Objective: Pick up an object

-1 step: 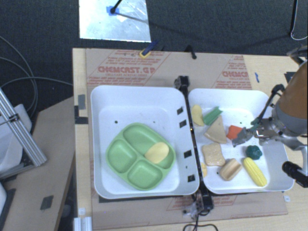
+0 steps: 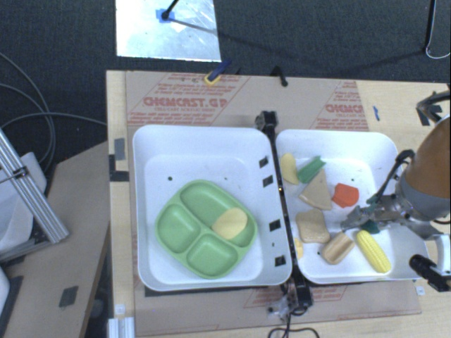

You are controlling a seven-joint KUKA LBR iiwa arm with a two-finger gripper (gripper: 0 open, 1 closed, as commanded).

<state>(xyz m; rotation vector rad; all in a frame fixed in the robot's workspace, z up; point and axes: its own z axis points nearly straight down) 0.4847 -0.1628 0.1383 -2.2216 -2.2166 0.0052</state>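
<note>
My gripper reaches in from the right and hangs low over the middle of the right bin. It sits just above a tan bread roll and a yellow corn cob, and just below a red-orange piece. To its left lie a tan square slice and a tan wedge. A green piece and a pale yellow piece lie at the bin's far left.
The left bin holds a green divided plate with a yellow lump on it. A dark divider runs between the bins. The arm's orange band stands at the right edge.
</note>
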